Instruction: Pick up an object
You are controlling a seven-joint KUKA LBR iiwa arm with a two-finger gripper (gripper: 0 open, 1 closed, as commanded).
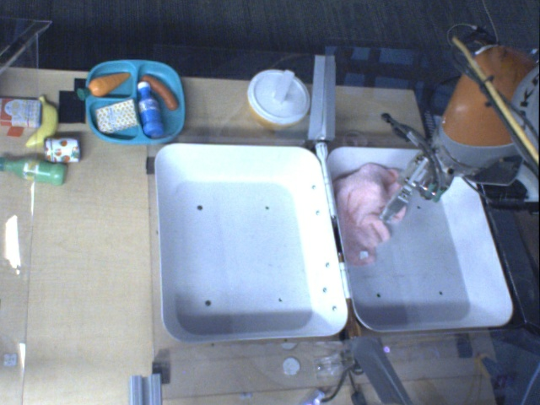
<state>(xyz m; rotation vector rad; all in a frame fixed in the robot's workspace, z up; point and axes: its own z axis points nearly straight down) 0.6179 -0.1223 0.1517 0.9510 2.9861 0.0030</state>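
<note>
Partly blurred, claw (395, 210) at pink cloth (364, 209) edge; grip state unclear

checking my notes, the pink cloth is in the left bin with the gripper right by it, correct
Not quite: the camera view shows the pink cloth in the right bin, not the left bin. The gripper is indeed right by it.

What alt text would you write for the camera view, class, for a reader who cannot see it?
A grey and orange robot arm's gripper hangs at the right edge of a pink cloth lying in the right white bin. Behind the left bin, the bench holds a blue tray of toy food and a lidded cup.
</note>
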